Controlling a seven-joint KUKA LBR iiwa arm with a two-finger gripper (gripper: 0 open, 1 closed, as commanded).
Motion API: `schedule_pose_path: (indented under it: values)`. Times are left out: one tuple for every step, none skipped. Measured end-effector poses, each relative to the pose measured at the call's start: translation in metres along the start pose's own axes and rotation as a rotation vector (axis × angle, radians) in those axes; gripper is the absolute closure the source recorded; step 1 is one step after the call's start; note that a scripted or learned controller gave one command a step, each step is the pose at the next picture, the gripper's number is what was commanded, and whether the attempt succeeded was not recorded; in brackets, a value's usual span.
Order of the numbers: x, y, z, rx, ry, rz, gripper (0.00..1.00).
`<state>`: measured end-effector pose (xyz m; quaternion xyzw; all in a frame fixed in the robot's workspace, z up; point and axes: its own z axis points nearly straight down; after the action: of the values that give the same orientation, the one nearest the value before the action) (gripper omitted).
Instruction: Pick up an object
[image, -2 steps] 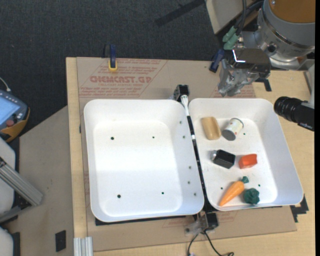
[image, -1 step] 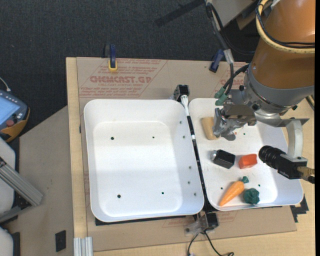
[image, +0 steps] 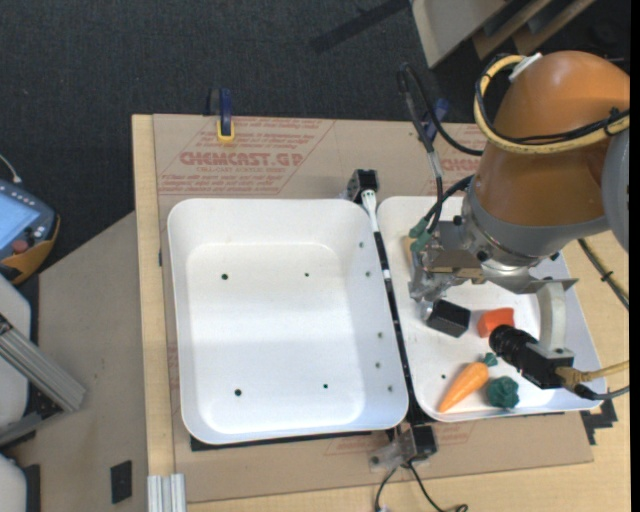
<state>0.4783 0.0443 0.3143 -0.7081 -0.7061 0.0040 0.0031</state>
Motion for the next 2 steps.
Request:
schedule_pose_path:
  values:
    - [-0.033, 0.001, 0.034, -0.004, 0.000, 0.002, 1.00]
    - [-0.103, 0.001, 0.038, -0.008, 0.000, 0.004, 1.00]
